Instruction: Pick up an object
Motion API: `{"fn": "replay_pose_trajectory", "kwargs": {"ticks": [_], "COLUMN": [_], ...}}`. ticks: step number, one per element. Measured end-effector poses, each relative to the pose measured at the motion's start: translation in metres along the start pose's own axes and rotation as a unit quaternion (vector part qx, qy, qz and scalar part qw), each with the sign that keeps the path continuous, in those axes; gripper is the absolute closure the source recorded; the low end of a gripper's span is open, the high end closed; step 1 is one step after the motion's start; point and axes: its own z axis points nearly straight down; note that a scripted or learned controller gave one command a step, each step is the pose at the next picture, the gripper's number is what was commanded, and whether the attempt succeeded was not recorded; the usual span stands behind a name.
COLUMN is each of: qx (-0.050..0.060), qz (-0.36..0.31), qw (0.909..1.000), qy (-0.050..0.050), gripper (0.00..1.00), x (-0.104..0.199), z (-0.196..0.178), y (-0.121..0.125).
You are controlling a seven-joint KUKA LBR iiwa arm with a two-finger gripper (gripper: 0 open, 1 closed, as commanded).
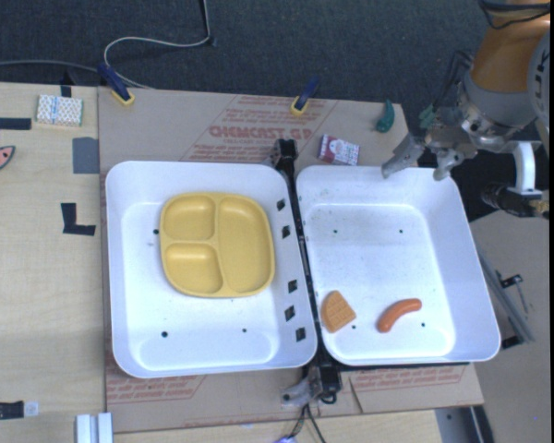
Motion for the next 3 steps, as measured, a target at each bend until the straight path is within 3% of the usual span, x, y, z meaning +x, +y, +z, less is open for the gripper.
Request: {"fn": "replay_pose_trajectory", "kwargs": {"ticks": [1, 2, 3], "qx": [0.002, -0.001, -0.002], "qz": [0.0, 0.0, 0.0], "qw": [1.0, 1.0, 1.0], "qy": [0.001, -0.001, -0.001], "gripper": [0.0, 0.0, 0.0], "x": [-0.006, 0.023, 0.03], "z": [0.154, 0.171, 0.171], "y": [0.02, 0.006, -0.01]}}
